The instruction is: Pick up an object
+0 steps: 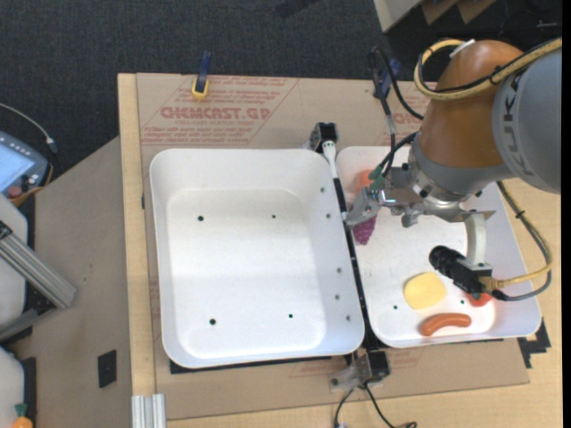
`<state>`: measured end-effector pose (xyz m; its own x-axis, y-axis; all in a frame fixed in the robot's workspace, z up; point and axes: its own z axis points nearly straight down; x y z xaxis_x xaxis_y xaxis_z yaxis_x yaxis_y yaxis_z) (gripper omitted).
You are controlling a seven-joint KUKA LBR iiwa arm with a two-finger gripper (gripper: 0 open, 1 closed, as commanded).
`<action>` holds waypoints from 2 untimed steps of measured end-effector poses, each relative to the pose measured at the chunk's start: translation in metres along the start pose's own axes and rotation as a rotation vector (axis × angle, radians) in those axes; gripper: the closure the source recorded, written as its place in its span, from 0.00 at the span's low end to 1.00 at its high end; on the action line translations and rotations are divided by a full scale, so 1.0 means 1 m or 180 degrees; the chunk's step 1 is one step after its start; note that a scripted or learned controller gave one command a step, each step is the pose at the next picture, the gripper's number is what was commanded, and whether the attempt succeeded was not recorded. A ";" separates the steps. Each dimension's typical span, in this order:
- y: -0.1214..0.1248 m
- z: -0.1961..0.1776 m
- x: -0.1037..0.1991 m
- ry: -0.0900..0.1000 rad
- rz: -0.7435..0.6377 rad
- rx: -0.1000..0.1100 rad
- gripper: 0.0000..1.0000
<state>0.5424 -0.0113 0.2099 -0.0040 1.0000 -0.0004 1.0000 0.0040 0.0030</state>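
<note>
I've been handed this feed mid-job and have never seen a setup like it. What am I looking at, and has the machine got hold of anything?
This is one picture, from a camera fixed above the bench and looking down at a slant. The big grey and orange shape on the right is the robot arm. The small metal part at its end is the gripper, low over the left side of the right bin. Beside that sits the left bin; both are shallow and white. In the right bin lie a yellow piece, an orange sausage-shaped piece and a purple thing right at the gripper's tip. A small orange thing peeks out just behind the gripper. I cannot tell whether the purple thing is actually gripped.
</note>
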 end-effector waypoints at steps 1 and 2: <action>0.083 -0.058 0.049 0.0002 -0.0009 -0.0033 0.00; 0.028 -0.056 0.056 0.0003 0.0011 0.0026 0.00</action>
<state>0.5699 0.0449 0.2665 -0.0005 1.0000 0.0007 1.0000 0.0005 -0.0051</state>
